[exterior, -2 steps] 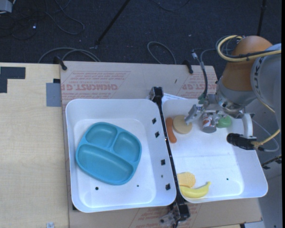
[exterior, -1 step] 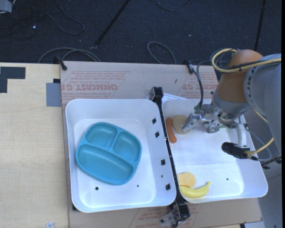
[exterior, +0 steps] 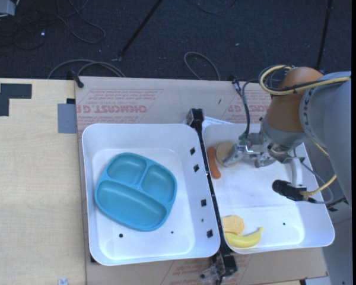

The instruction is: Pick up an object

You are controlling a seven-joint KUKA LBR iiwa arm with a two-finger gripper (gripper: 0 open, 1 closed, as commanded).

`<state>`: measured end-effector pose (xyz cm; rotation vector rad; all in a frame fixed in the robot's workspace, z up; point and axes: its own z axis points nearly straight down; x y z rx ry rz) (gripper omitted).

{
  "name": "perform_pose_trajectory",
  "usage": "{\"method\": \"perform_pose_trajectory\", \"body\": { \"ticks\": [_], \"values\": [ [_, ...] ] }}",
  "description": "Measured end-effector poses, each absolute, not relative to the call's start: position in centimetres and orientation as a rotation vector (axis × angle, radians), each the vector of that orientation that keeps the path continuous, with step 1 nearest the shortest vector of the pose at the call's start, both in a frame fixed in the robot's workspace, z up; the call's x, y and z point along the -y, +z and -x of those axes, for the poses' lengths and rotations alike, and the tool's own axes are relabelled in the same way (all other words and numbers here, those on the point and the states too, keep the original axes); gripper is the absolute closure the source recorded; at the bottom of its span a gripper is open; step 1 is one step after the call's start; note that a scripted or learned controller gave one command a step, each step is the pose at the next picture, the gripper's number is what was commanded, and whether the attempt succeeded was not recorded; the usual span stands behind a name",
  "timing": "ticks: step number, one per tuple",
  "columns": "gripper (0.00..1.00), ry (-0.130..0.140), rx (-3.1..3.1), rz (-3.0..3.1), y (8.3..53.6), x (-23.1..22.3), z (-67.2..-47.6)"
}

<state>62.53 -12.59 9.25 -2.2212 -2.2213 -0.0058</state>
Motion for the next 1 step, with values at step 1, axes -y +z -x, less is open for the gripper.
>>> {"method": "perform_pose_trajectory", "body": {
  "ticks": [1],
  "values": [
    [1.00,-0.009,2.223,2.223,10.36,12.58,-62.63]
  ]
}}
